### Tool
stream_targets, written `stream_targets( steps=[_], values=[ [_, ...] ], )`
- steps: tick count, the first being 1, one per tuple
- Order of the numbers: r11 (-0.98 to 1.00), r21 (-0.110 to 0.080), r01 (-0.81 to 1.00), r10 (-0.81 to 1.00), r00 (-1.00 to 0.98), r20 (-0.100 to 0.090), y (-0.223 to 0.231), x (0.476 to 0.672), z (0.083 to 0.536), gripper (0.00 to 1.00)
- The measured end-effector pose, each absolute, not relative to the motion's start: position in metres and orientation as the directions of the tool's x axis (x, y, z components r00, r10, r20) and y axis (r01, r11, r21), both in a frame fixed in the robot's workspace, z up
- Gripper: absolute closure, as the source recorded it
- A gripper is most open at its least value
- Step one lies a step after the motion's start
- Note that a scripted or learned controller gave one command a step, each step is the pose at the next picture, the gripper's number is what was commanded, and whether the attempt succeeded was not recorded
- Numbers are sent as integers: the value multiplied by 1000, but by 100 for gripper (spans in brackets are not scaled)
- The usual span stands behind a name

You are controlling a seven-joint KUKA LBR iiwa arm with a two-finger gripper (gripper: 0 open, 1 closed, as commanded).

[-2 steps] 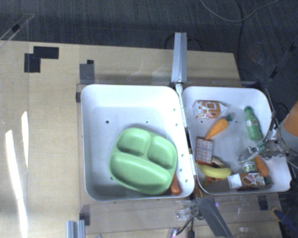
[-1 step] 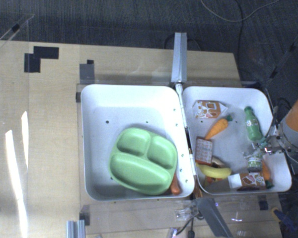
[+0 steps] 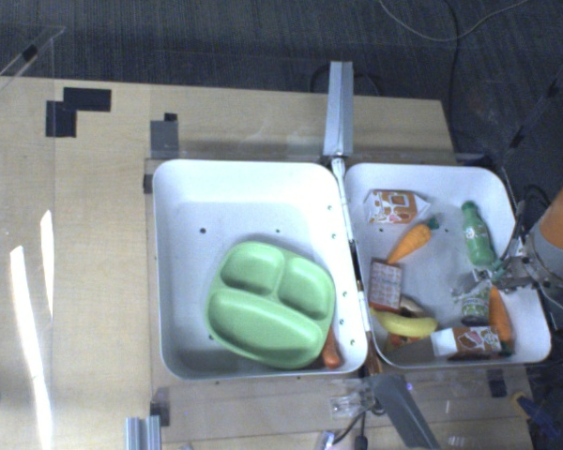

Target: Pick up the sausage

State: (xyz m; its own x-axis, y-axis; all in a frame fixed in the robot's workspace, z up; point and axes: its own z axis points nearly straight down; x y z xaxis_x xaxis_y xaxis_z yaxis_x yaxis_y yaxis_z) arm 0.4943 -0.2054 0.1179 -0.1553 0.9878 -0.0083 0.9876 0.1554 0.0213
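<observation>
Nearest us in the right bin (image 3: 540,350), along its near wall, lies a white and brown tube (image 3: 467,341), with a banana (image 3: 405,325) to its left. Just beyond the tube's right end, we mark a short orange-red stick as the likely sausage (image 3: 499,316); it lies close to the bin's right wall, pointing near to far. It looks smooth, rounded and slim, with no visible wrapper, though it is too small to make out any detail. Just beyond it hangs the gripper (image 3: 507,277), carried in from the right by the arm (image 3: 555,229). We cannot tell whether the pincer is open or closed, and we see nothing gripped in it. Farther out are a brown packet (image 3: 387,284), a carrot (image 3: 411,242), a green bottle (image 3: 477,235) and, farthest, a small carton (image 3: 394,206). The risks as we judge them: the wall and the tube crowd the sausage, so a descent may catch the rim or the tube. A round, slick body could also roll or squirt free as the grip closes. Colour is another trap, because the carrot is a similar orange. A reddish end (image 3: 330,351) peeks from beside the green plate (image 3: 272,303) in the left bin (image 3: 244,169), and either could be taken for the target.
</observation>
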Motion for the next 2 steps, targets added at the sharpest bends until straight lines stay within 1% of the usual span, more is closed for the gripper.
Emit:
stream_targets(
  steps=[1,2],
  values=[
    [189,18,982,982,-189,-6,-203,494,90,0],
    [191,22,981,982,-191,-9,-204,496,102,100]
  ],
)
